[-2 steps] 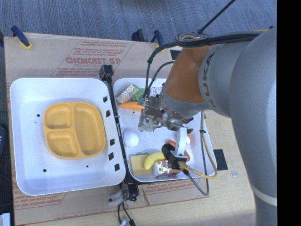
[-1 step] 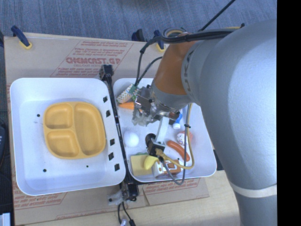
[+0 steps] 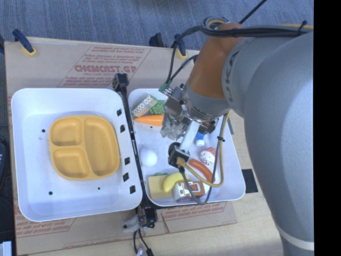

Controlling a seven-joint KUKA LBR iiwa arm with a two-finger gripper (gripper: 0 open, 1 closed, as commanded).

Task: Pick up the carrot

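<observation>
One carrot (image 3: 148, 120) in right bin (image 3: 234, 188), one yellow tray (image 3: 84, 145) in left bin (image 3: 21, 143), fingers (image 3: 171, 126) beside carrot, grip unclear

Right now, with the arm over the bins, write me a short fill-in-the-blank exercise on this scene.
1. The yellow plate with three compartments lies in the ____ bin as the camera sees it.
2. The carrot lies in the right bin, and its colour is ____.
3. The white ball lies closer to the camera than the ____.
4. The band above the arm's wrist is ____.

Missing words: left; orange; carrot; orange
</observation>
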